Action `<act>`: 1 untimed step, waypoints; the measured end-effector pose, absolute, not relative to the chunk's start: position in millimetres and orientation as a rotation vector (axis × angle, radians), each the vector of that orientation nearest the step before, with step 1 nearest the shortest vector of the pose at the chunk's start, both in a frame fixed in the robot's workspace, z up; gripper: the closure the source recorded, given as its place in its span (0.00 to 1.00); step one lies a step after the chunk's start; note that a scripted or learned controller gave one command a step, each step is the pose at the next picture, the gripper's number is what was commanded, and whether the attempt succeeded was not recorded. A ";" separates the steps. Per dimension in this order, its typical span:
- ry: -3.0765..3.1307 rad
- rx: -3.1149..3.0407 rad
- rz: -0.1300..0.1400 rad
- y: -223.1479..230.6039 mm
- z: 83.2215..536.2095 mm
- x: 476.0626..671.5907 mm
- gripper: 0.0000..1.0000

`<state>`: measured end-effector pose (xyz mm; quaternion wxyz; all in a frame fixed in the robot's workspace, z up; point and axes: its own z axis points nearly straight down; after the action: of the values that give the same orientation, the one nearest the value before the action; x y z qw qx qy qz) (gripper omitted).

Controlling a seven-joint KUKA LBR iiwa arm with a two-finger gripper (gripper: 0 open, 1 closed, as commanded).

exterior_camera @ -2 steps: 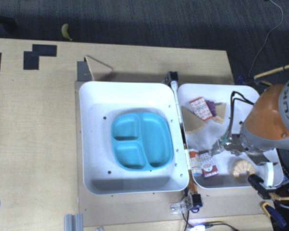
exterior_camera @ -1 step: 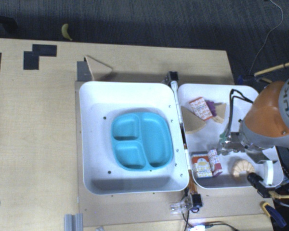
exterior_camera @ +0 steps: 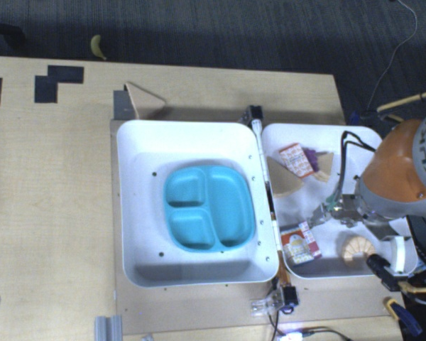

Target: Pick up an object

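The right bin [exterior_camera: 362,135] holds several small objects. A red and white packet [exterior_camera: 300,246] lies near its front left corner, and a second red and white packet [exterior_camera: 292,158] lies at the back beside a purple item [exterior_camera: 314,157]. A tan bread-like piece [exterior_camera: 356,247] rests near the front. A beige wedge [exterior_camera: 284,180] lies against the left wall. My gripper [exterior_camera: 315,219] reaches in from the right, low over the bin. Its tip is just above and right of the front packet. I see nothing held in it.
The left bin [exterior_camera: 135,190] holds a blue divided plate [exterior_camera: 209,206]. The arm's orange band [exterior_camera: 397,169] hangs over the right bin's right side. A black cable [exterior_camera: 344,158] loops above the wrist. Black tape marks [exterior_camera: 57,82] sit on the bench at far left.
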<state>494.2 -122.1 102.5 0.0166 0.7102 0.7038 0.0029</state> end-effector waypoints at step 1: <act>2.215 2.211 0.008 -85.6 87.6 489.8 0.00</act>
<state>489.8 -85.6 87.6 0.0059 0.7065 0.7077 0.0025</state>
